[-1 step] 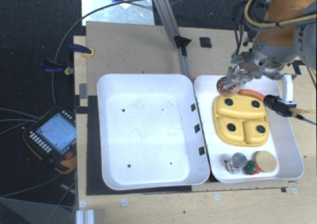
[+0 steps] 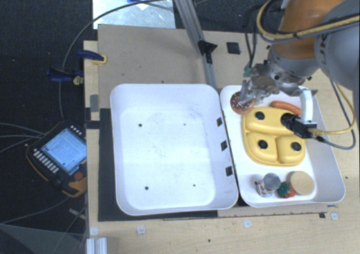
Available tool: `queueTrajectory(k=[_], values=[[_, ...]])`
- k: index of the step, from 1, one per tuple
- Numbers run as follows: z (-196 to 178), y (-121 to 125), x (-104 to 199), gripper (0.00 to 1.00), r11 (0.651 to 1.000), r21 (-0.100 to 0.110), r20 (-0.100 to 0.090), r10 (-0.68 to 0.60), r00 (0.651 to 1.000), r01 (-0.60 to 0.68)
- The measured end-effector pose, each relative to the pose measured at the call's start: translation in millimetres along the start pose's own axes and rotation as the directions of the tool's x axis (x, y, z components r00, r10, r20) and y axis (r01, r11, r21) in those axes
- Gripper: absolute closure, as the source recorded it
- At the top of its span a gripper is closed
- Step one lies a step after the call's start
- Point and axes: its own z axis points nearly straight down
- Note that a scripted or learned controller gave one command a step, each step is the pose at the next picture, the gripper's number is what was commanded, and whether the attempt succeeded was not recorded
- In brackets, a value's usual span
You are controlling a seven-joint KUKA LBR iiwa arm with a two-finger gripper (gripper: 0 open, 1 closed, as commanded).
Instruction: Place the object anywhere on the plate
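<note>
Poised over the right bin (image 2: 332, 188), beside the yellow plate (image 2: 274, 136): jaws (image 2: 248, 94) closed on a small brown round object (image 2: 242, 104), carried just off the plate's upper-left corner, apparently for setting down there.

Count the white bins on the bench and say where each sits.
2. The left bin lies mid-bench; the right bin sits beside it, holding the yellow plate under the arm.

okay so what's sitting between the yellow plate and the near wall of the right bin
In the camera view, three small things lie between the yellow plate and the right bin's near wall: a grey piece, a red and green piece and a tan disc.
</note>
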Motion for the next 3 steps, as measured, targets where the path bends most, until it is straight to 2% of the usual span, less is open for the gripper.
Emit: queueTrajectory(k=[2,3], values=[[23,-16,94,1.00,1.000,0.001,0.000,0.000,1.000,0.000],[26,-34,138,1.00,1.000,0.002,0.000,-0.001,1.000,0.001]])
